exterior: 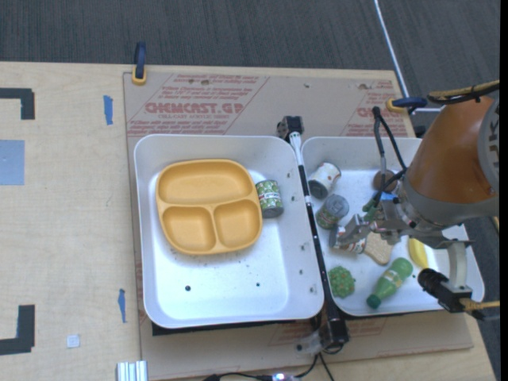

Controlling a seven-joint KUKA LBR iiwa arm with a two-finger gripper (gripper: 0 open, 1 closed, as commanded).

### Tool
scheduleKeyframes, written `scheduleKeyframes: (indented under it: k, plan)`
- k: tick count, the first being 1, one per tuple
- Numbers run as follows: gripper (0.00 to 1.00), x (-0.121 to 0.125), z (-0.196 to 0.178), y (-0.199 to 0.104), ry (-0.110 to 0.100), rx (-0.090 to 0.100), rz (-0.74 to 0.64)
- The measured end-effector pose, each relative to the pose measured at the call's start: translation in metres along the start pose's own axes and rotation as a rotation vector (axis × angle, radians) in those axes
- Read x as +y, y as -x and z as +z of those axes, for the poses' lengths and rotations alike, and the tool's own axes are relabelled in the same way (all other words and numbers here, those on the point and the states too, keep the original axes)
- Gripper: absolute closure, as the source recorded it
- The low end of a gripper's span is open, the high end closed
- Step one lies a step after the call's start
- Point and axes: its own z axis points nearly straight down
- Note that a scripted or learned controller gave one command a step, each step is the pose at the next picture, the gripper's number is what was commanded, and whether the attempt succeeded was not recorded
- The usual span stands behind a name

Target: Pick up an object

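Pale bench, right bin [468, 280] at right of frame: gripper [355, 235] low, grip state unclear, slice-like piece [379, 248] just right below.

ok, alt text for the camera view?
A grey-and-orange arm reaches from the right into the right bin, its gripper low among small items including a green bottle. The left bin holds a yellow divided plate and a small can.

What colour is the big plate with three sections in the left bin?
Yellow-orange. The plastic three-compartment plate shows clearly in the camera view, lying in the left white bin.
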Motion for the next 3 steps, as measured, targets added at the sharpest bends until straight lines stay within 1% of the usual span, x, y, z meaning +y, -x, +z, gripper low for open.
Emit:
scheduleKeyframes:
  k: [1,2,3]
  plan:
    - [0.00,0.009,0.098,0.100,0.001,0.000,0.001]
    - [1.00,0.011,0.088,0.101,0.006,-0.002,0.002]
    - [1.00,0.034,0.048,0.038,0.003,0.000,-0.003]
